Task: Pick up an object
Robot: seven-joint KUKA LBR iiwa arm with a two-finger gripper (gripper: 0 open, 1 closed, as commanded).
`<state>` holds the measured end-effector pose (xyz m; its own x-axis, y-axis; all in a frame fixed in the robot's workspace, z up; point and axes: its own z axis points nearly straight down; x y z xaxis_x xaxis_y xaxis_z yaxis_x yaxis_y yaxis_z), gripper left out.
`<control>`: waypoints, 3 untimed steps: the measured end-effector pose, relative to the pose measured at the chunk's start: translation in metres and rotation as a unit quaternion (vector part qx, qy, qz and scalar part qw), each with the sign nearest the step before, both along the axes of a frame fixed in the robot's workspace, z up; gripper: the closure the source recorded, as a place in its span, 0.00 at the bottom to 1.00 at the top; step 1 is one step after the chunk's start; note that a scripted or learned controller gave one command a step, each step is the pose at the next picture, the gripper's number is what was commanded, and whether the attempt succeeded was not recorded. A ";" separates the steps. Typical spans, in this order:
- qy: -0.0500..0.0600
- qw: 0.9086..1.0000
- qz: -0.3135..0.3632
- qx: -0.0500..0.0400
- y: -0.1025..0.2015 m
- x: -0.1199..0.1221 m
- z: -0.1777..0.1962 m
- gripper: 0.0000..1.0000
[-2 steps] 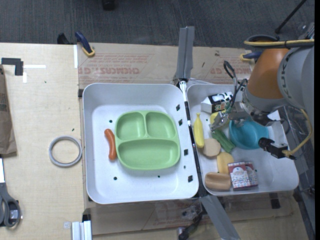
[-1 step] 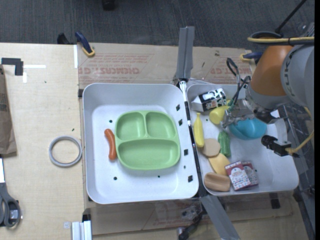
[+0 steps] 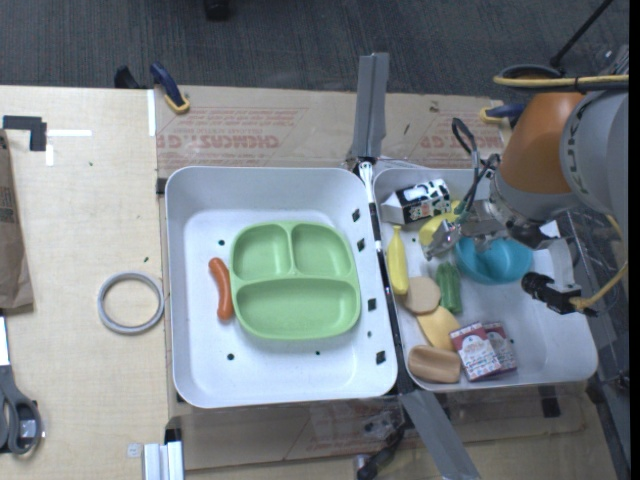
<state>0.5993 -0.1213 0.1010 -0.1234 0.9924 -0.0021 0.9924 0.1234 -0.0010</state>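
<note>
Bins sit side by side on the counter. Nearest in the right bin, at 6 o'clock, lie a red packet and tan bread; farther, a yellow banana. At 12 o'clock the arm bends down from 3 o'clock, its claw over a teal cup; whether it is spread, I cannot tell

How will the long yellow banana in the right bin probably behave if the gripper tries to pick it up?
The long yellow banana looks smooth and rounded, so it may slip or roll between the fingers. It lies along the right white bin's left wall, which probably leaves little room on that side. It looks like toy food, so likely light and stiff.
</note>
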 end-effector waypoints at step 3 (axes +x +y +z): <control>0.009 1.000 0.000 0.000 0.011 0.056 -0.005 0.00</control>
